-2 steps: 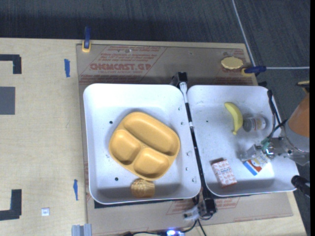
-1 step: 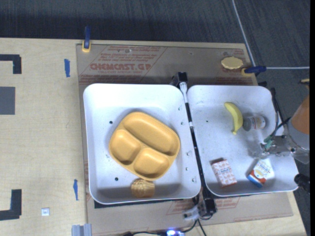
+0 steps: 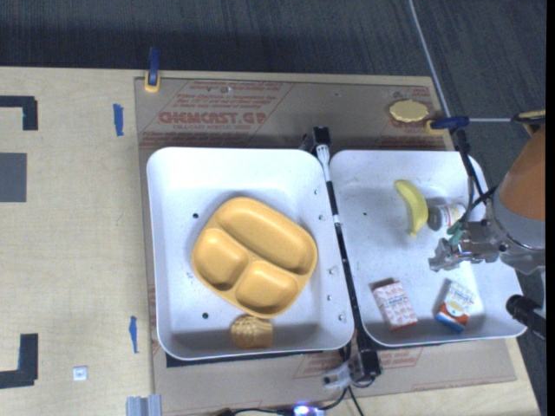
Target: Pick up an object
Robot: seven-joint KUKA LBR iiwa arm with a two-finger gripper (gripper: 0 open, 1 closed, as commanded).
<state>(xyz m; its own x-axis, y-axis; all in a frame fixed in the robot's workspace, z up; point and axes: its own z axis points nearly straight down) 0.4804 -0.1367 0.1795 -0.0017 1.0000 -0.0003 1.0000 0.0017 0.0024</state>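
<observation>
My claw (image 3: 453, 254) hangs over the right bin (image 3: 373, 176); whether it is spread or pinched, I cannot tell; the banana (image 3: 412, 204) lies just up-left of it; the red carton (image 3: 394, 305) and the small box (image 3: 456, 305) lie below it.

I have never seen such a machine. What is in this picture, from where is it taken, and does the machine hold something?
One camera looks down at a slant on a bench with two shallow white bins. The left bin holds a yellow plastic tray with three compartments and a small tan round object. The right bin holds a yellow toy banana, a red-and-white small box and a white carton with blue and orange print. The grey robot arm reaches in from the right; its gripper is above the right bin. Nothing is visibly held.
</observation>
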